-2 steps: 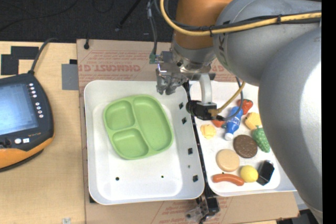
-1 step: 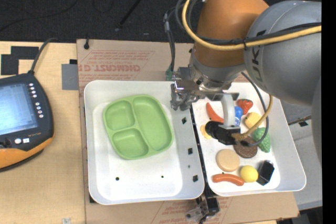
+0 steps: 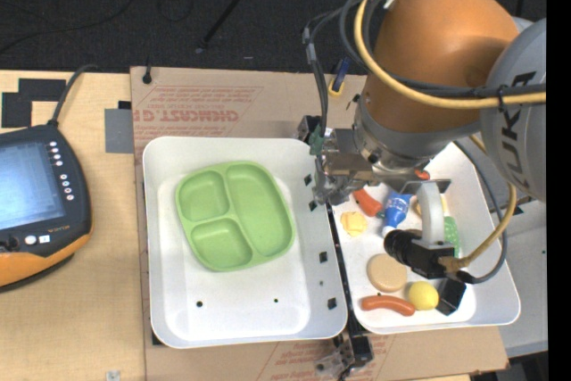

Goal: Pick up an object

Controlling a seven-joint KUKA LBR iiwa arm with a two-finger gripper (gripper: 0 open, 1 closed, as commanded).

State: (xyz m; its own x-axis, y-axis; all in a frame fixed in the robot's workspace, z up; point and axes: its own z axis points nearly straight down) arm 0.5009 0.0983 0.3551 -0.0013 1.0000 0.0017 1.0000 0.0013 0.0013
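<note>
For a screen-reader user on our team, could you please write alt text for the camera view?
A grey and orange robot arm reaches in from the right over the right white bin, which holds small toy foods, among them a yellow lemon and a red sausage. The left white bin holds a green divided plate.

Green divided plate: smooth plastic, soft sheen. Both white bins: smooth plastic, semi-gloss. Cardboard sheet beneath: matt brown, printed red. Counter: matt pale wood look. Arm's orange band: glossy, smooth. Handheld screen: glossy glass, black plastic casing.
</note>
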